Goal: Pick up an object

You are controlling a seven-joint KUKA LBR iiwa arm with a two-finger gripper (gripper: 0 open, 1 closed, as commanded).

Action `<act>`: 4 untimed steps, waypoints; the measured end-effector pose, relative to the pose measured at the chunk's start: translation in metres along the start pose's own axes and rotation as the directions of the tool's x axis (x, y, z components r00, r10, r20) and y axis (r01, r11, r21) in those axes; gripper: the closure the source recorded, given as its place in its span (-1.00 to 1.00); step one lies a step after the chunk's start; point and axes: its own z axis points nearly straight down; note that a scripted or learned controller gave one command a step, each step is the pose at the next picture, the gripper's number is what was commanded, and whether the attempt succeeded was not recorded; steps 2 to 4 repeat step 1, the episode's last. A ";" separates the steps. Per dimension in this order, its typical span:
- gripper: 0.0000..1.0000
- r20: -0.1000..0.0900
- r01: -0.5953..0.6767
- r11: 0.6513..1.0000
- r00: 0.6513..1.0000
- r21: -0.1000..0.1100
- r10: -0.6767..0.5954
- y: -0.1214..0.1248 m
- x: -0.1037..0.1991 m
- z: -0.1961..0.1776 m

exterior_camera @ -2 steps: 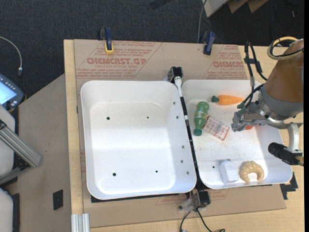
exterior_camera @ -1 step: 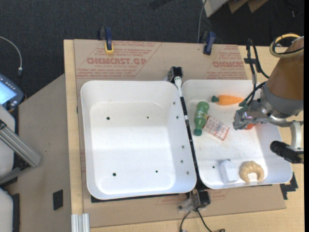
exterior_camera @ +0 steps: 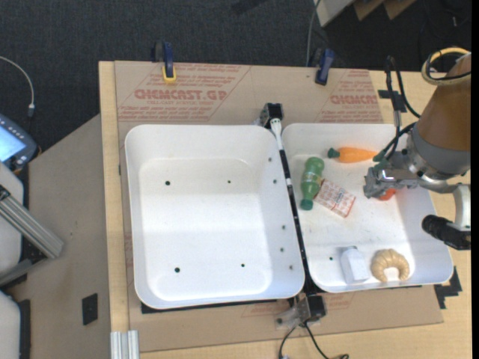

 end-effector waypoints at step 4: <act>1.00 0.001 0.001 1.000 1.000 -0.002 -0.001 0.001 0.000 -0.010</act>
